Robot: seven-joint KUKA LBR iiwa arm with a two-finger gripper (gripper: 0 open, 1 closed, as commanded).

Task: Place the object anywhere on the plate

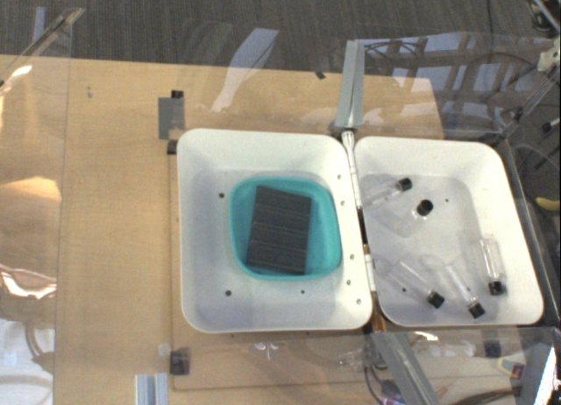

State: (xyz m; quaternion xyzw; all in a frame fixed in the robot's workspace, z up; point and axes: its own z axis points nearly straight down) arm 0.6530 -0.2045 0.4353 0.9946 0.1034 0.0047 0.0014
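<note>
Nearest you, at the lower edge of the camera view, a metal frame [396,370] juts out beneath the seam where the two bins meet. How the gripper stands you cannot tell, so you cannot place the task's thing relative to it. Look to the left bin [195,245]: the object [280,230] lies flat on the teal plate [326,245], roughly centred, its long side running away from you with a slight tilt. It is a dark grey rectangular block with ridges crossing its top face, and the plate's raised teal rim shows on all sides of it. In the right bin [504,175] you see several clear tubes [488,259] with black caps [476,310] scattered apart from one another, most of them toward the near wall. Both bins sit on a pale wooden bench [96,219] overlaid with glare from clear panels. Beyond the bins a grey metal bar [350,88] runs away from the seam, and farther still lies dark grey carpet [263,0].
</note>
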